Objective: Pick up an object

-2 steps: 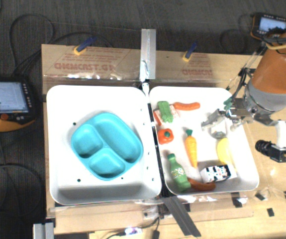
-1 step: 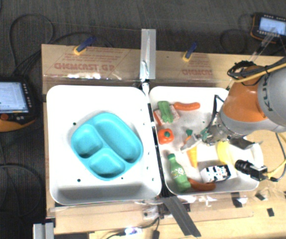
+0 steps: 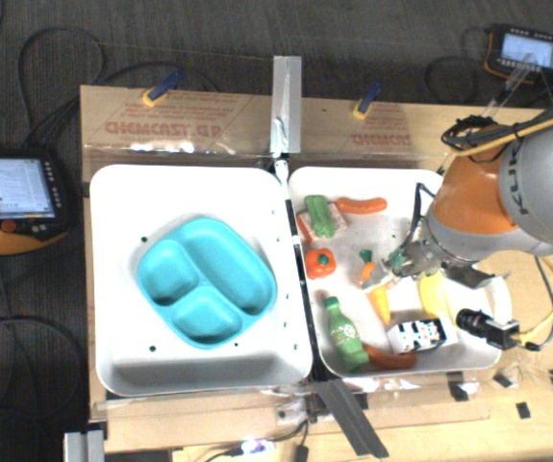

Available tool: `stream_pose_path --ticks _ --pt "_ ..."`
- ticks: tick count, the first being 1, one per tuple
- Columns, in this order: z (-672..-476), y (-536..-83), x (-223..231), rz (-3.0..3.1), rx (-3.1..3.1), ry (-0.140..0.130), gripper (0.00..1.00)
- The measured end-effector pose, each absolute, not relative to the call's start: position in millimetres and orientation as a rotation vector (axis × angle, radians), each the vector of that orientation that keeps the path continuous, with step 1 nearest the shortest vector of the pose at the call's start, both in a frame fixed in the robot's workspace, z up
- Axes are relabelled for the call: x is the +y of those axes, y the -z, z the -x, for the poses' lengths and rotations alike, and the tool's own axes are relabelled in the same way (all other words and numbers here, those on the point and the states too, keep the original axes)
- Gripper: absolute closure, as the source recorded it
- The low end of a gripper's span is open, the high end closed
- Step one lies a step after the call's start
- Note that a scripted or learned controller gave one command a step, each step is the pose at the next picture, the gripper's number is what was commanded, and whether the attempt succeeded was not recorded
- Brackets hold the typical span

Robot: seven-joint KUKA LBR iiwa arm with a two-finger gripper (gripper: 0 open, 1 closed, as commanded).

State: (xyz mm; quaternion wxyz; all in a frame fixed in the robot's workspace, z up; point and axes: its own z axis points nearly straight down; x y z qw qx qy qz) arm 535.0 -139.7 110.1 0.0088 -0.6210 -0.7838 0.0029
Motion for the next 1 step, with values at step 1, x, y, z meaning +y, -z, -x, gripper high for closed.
stream_pose_path --ticks 1 --pt "-546.3 -248.0 -73.0 2.108 -2.322 -0.011 1.00"
